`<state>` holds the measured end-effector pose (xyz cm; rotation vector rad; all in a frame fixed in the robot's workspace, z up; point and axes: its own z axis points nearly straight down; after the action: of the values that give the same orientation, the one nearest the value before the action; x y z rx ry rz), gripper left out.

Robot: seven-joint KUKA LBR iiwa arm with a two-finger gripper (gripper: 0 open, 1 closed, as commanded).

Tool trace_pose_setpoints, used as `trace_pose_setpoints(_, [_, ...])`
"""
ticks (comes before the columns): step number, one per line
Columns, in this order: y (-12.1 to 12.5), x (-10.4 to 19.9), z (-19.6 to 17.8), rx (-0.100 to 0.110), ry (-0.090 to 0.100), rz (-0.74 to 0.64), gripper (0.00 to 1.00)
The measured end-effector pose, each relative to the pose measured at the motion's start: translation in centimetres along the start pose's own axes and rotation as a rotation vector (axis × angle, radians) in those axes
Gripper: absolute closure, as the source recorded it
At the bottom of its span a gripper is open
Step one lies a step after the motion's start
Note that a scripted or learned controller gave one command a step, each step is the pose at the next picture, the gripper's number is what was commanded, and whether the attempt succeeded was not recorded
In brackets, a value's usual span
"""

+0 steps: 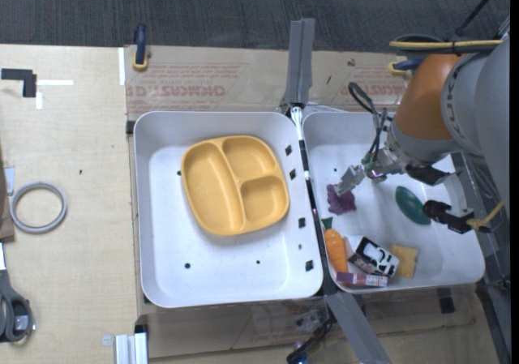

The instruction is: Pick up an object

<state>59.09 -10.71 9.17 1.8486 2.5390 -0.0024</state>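
Note:
My gripper (352, 179) hangs low in the right bin (324, 139), just above and to the right of a small purple object (341, 201), and points down at it. Along that bin's front lie an orange carrot-like piece (334, 247), a black-and-white item (375, 255), a yellow block (405, 260) and a dark pink stick (362, 279). A teal object (410, 203) rests to the right of the gripper. The grey arm with its orange band (426, 99) covers the bin's far right corner.
In the left bin (162, 265) sits a yellow divided plate (235, 184). On the wooden bench at the left lie a grey tape ring (36, 207) and scissors (12, 315). A metal divider (300, 62) runs between the bins at the back.

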Motion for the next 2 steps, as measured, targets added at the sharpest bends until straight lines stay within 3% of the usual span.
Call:
trace_pose_setpoints(1, [-4.4,-5.1,-9.6,0.000,-0.001,0.082,0.00])
trace_pose_setpoints(2, [-5.2,-8.6,0.0,-0.001,0.000,-0.094,0.00])
